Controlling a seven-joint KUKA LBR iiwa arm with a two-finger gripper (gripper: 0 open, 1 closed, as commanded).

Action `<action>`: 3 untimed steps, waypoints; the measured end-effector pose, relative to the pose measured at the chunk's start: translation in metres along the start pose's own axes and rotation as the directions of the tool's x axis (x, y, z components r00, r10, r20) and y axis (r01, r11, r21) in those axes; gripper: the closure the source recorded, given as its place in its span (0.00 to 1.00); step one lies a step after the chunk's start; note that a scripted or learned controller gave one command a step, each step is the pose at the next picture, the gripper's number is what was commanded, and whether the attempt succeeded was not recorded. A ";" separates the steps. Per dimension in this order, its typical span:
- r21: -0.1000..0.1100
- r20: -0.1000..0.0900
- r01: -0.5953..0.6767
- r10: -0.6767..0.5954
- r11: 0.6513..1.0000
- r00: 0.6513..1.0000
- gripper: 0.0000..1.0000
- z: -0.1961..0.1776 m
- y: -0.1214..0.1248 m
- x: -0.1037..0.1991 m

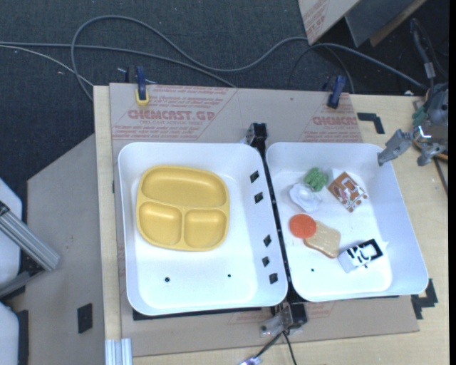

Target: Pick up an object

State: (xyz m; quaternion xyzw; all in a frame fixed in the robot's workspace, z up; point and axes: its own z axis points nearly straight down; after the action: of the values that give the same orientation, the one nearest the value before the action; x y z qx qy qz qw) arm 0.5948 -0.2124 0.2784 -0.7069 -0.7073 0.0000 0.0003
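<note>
Gripper [396, 146] sits at the right bin's [399, 214] far right corner, above the rim; can't tell its state. Nothing picked yet. Orange disc [303, 226] lies mid-bin, touching the bread slice [323, 240]. Suggest the brown packet [347, 191]: nearest, less crowded; descend vertically.

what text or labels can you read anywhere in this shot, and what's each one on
"CHEMCAST GP", red print, on the brown board under the bins, left side.
The same red print on the board's right side, too blurred to read for certain.
Smaller red lines under both: unreadable.
Black-and-white mark on the small white item in the right bin: unreadable.
Orange-and-white packet: print too blurred.
Cardboard box at the top: lettering too small.
</note>
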 end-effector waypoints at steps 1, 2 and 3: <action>0.003 -0.001 0.000 0.000 1.000 1.000 0.00 0.041 -0.002 0.000; 0.005 -0.002 -0.001 0.001 1.000 1.000 0.00 0.102 0.000 -0.006; 0.005 -0.003 0.000 0.000 1.000 1.000 0.00 0.162 -0.006 0.001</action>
State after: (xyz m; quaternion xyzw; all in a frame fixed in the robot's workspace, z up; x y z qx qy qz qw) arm 0.5892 -0.2117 0.1169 -0.7070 -0.7072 0.0010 0.0032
